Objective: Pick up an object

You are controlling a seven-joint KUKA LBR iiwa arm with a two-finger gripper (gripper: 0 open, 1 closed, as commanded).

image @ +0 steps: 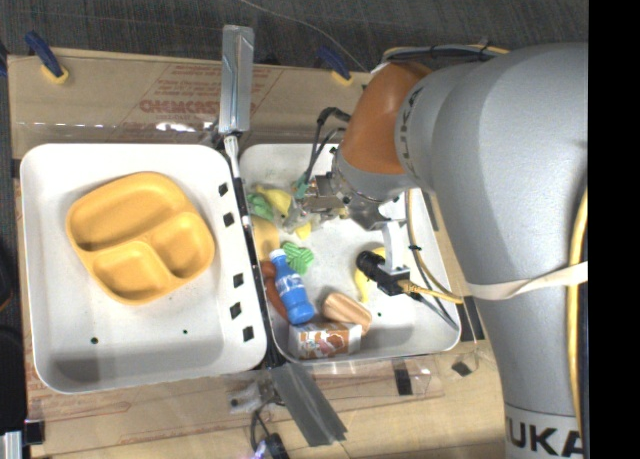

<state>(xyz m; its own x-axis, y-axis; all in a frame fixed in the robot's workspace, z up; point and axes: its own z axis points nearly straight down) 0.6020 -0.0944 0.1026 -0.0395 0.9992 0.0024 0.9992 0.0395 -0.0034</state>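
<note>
- Gripper (318,199): low over the right bin's (335,245) far-left corner; cannot tell whether clenched or released.
- Likely target: yellow-green piece (268,203) just beside it.
- Right bin, also: one blue bottle (291,292), one carton (325,340), one green toy (297,254).
- Left bin (130,339): one yellow divided tray (140,235).
- Risk: crowding; a neighbour may be nudged, or the grasp may slip.

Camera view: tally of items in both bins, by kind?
Yellow tray: 1
Blue bottle: 1
Green pieces: 2
Red-orange piece: 1
Tan roll: 1
Carton: 1
Total: 7, plus small yellow bits too cluttered to count.
</note>
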